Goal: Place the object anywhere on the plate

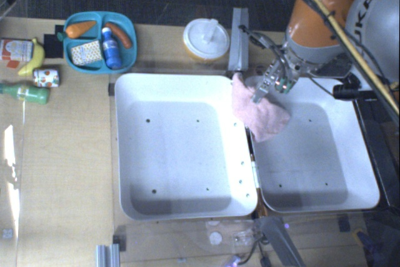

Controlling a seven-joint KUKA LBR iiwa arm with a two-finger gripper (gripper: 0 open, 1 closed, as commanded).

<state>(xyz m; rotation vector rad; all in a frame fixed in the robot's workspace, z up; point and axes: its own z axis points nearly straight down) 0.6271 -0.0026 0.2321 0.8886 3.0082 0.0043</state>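
A crumpled pink cloth (262,115) hangs over the divide between the two white bins, near their far edge. My gripper (261,92) reaches in from the right, and its fingers are pinched on the cloth's upper part. The cloth looks lifted, with its lower end drooping over the right bin (325,159). The plate (128,50) is a blue divided dish on the bench beyond the left bin's far left corner. It holds a toy carrot, a sausage, a blue bottle and a cracker.
The left bin (181,147) lies between the cloth and the plate. A white lidded cup (206,39) and a grey post (239,40) stand behind the bins. At the far left are a banana (34,58), a small can (45,77), a green bottle (25,93) and a carton (14,50).
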